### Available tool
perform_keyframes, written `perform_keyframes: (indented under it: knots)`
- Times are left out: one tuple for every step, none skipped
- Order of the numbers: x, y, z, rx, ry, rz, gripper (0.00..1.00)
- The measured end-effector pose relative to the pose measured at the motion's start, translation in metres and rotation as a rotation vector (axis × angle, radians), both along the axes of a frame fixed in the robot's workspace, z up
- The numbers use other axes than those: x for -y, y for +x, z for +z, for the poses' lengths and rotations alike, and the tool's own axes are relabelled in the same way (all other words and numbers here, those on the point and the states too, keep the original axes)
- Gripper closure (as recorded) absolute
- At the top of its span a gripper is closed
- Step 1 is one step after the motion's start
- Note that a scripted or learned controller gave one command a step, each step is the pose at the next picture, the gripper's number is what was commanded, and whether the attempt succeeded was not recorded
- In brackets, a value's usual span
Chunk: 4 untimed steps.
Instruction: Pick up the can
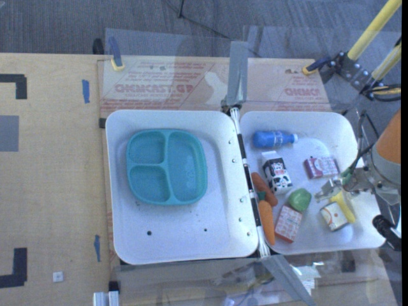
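While gripper (336, 189) hovers near right bin (306, 121) edge, can unclear.

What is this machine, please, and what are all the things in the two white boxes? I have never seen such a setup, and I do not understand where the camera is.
One camera is fixed above a bench and looks down at a slant. The grey and orange shape at the right edge is a robot arm; its claw hangs low over the right bin.

The left bin holds a teal divided plate.

The right bin holds small toy groceries: a blue bottle lying on its side, a black and white carton, a pink packet, a green round item, a red box, orange carrot-like pieces and a small yellow and white carton.

The claw is beside that last carton. I cannot tell whether it holds anything.
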<state>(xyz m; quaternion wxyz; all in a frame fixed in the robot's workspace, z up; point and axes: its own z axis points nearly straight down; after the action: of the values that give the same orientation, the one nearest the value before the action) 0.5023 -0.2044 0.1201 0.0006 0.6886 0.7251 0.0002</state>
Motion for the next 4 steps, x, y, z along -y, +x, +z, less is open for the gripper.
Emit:
perform_keyframes:
  knots:
    - [-0.0099,-0.0196,-0.0319,0.009,0.001,-0.397,0.00]
    - [-0.0057,-0.0205,-0.0225,0.010,-0.004,-0.403,1.00]
    - [-0.0060,-0.0212,-0.0321,0.002,0.000,-0.262,1.00]
    - [-0.0070,-0.0198,-0.0322,0.006,0.002,-0.261,0.00]
